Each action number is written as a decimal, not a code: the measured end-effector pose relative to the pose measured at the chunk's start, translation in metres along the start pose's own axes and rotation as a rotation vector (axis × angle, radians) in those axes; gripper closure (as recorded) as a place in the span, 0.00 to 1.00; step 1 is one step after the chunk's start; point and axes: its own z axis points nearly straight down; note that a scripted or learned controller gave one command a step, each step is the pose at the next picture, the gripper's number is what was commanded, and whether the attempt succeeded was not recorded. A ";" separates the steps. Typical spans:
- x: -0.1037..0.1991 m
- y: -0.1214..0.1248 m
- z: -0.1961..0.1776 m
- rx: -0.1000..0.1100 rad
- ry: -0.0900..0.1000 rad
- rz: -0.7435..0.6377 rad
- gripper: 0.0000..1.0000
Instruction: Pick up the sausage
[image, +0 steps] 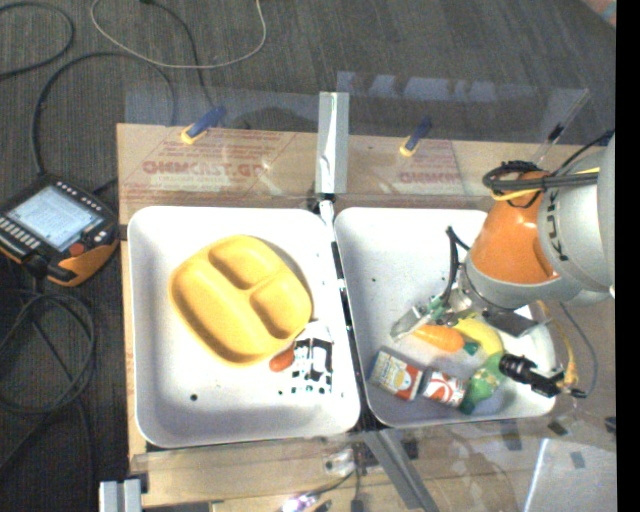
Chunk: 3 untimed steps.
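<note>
The bench (230, 160) is a brown board, and two white bins sit on it side by side. The left bin (160, 400) and the right bin (390, 250) touch along the middle. Above the right bin is the big arm (560, 240), grey with an orange band, coming in from the right.

In the left bin lies a yellow plate (240, 297) with three hollows in it. It is tipped a bit and takes up the middle of that bin. Off to the far left, on the dark floor, is a hand controller (55, 228) with a screen and an orange edge.

The gripper (440, 312) hangs low over the right bin, just above a heap of toys. I cannot tell how wide it is open, and I cannot tell if it has hold of anything.

Under it is a carrot (440, 338), orange and lying almost flat. Next to that is a yellow toy (482, 335). A little box (395, 373) with a picture on it lies near the front of that bin, with a red and white can (443, 388) beside it and a green toy (484, 385) past that.

The sausage (282, 360) is in the left bin, not the right one. It is small and red. It lies just at the lower right edge of the yellow plate. Part of it seems tucked under the plate. Its long side runs from lower left to upper right. It is well apart from the gripper.
</note>
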 end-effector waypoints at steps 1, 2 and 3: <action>0.032 -0.037 -0.002 -0.004 -0.006 -0.167 0.00; 0.088 0.042 -0.092 0.016 0.009 -0.110 0.00; 0.056 0.017 -0.092 0.019 0.006 0.186 0.00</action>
